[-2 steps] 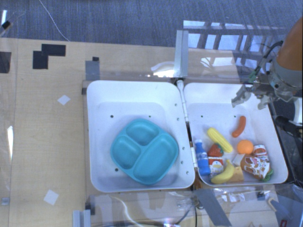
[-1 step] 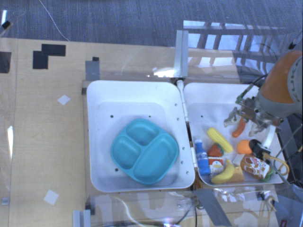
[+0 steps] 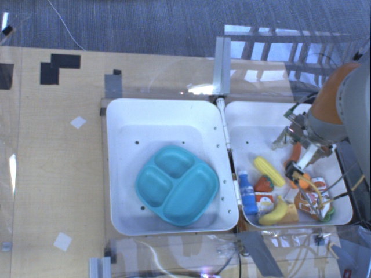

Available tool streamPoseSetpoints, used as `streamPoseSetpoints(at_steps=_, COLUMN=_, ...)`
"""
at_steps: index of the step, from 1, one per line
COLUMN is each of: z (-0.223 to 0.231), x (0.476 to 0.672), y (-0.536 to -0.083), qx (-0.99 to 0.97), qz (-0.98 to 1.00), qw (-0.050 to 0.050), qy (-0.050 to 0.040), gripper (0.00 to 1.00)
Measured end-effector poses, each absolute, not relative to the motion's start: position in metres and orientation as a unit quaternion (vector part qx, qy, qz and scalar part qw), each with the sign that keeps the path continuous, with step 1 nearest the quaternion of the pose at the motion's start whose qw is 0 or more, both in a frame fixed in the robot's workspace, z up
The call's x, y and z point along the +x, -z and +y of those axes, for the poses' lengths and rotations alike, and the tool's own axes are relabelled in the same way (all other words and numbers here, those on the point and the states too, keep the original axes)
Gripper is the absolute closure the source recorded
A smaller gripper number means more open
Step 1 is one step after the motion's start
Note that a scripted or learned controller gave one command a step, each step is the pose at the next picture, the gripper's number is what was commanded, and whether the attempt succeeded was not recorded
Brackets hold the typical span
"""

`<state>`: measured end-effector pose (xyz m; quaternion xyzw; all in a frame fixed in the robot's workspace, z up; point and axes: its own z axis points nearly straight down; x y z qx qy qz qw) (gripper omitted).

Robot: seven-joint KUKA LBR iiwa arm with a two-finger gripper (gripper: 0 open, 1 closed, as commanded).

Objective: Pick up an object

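Reaching in from the right, the arm [image 3: 339,100] tilts its hand [image 3: 295,141] down over the right bin [image 3: 249,120], near a yellow corn cob [image 3: 269,171] lying among toy food toward the front wall. The cob looks light, stiff and smooth, so it is probably best gripped across its middle. Whether the hand is wide or narrow cannot be told.

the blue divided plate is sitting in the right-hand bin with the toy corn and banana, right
Not quite. The camera view shows the light blue plastic divided plate lying in the white bin on the view's left, not the right-hand one. The rest holds: the yellow toy corn cob and the yellow toy banana are in the view's right bin.
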<state>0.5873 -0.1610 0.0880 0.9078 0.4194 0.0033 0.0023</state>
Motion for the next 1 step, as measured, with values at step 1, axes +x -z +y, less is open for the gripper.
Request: streamPoseSetpoints(at_steps=1, z=-0.0874, x=0.5596, y=-0.0897, qx=0.891, qz=0.455, qw=0.002, qy=-0.0053, gripper=0.00)
